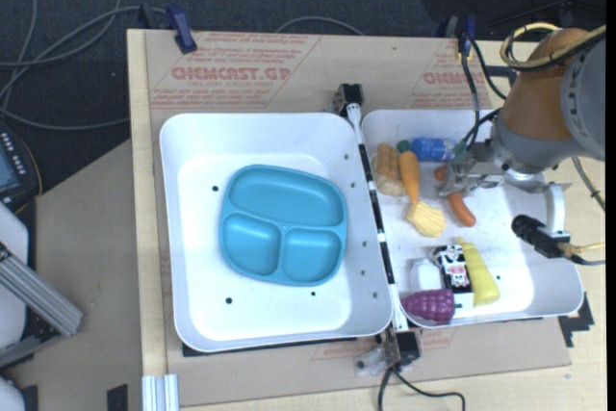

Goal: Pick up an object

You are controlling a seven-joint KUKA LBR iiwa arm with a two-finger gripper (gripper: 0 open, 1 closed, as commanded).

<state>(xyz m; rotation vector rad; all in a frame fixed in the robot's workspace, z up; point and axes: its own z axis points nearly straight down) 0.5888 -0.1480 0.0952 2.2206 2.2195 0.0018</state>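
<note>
My gripper (463,179) hangs low in the right bin (544,289), below the grey and orange arm (539,111). A red sausage (463,211) lies just under it, and a small red piece (441,174) shows at its left side. To the left lie an orange carrot (410,172), a tan potato (388,169) and a yellow corn cob (426,219). A blue bottle (430,148) lies at the back of the bin. The arm's body hides whether anything is held.
The left bin (192,149) holds a blue divided plate (283,223). At the right bin's front lie a yellow bottle (480,273), a black-and-white toy (450,267) and purple grapes (429,305). Cables and a black connector (534,234) trail right of the gripper.
</note>
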